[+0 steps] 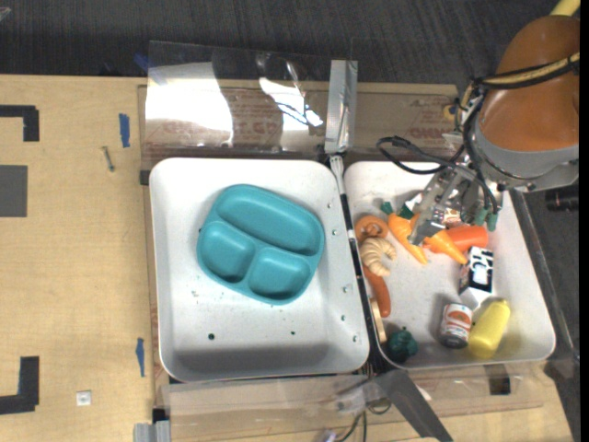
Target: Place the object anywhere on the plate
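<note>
A tan bench fills the left side, marked with black corner brackets and small strips of blue tape. Next comes the left bin, a shallow white tray holding a teal plate with three compartments; the plate sits a little above the bin's centre and nothing lies on it. Behind the bins a sheet of clear plastic catches the light.

Across the divider, the right bin holds all the loose things. Along its left wall lies a small doll with an orange-brown head, and just below it a long brown sausage-like piece. Near the bin's front left corner sits a dark green round object. In the middle of the bin a cluster of orange pieces, probably toy carrots, lies under the tool. Further right stand a black and white packet, a small can and a yellow bottle, the can and bottle touching.

The gripper hangs over the upper middle of the right bin, its tips down among the orange pieces. Its fingers blend with the clutter, so I cannot tell whether they are parted or closed, nor whether anything is caught between them. The grey and orange arm enters from the upper right.
</note>
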Available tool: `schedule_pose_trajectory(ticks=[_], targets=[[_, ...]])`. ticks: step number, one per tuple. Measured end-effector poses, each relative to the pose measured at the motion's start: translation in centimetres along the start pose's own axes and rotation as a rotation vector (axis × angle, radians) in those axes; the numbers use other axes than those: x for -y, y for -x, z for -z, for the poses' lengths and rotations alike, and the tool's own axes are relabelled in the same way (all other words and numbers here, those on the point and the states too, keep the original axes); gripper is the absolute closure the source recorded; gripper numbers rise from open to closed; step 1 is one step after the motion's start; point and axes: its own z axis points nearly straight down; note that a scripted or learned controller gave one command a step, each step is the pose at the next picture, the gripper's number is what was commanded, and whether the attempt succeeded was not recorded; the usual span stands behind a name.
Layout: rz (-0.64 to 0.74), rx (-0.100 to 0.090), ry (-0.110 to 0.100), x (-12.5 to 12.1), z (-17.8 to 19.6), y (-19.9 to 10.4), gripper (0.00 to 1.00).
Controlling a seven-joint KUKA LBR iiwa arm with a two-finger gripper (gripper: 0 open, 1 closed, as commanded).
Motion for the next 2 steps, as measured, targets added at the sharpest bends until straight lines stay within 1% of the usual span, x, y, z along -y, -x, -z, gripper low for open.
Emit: schedule_pose_trajectory(ticks=[1, 2], targets=[[0.202, -0.001, 0.004, -9.4, -2.9, -1.3, 1.0], [0.374, -0.005, 0.003, -16.7, -8.2, -2.6, 1.0]])
